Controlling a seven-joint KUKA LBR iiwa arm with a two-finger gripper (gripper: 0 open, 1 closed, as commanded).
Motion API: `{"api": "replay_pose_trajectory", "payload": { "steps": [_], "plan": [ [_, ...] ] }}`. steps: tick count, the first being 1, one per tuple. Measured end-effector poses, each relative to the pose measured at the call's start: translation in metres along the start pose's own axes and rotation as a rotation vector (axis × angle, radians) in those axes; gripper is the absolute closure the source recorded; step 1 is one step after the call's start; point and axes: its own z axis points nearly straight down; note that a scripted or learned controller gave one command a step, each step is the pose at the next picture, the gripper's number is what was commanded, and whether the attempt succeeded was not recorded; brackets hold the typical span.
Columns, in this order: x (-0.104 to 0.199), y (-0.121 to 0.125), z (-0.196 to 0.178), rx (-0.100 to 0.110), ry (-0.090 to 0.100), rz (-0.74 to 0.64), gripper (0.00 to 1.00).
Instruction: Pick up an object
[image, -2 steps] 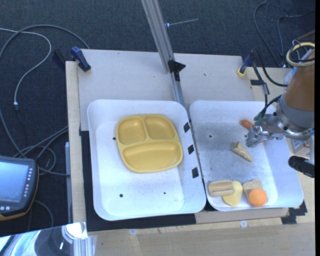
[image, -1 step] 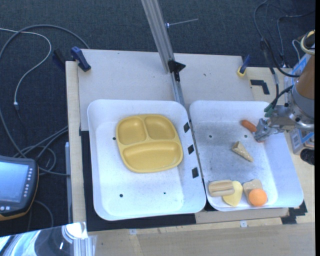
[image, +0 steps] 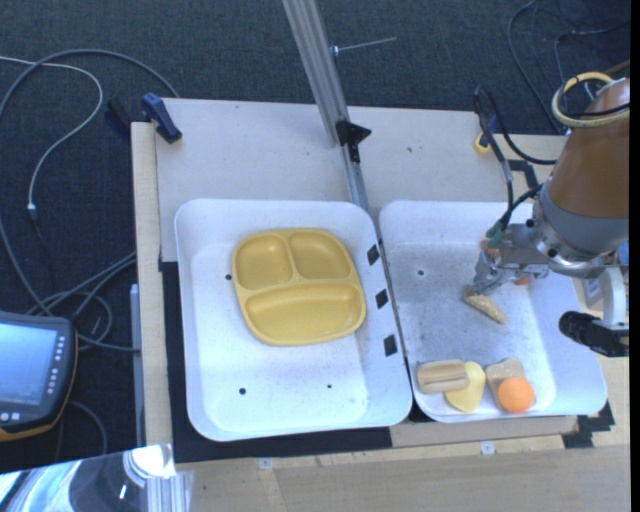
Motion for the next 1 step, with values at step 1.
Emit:
{"api": "replay_pose_trajectory", "payload": {
  "steps": [1],
  "plan": [
    [0.0620,-0.0029,-0.0010,-0.001,0.001,-0.003,1.00]
  ]
}}
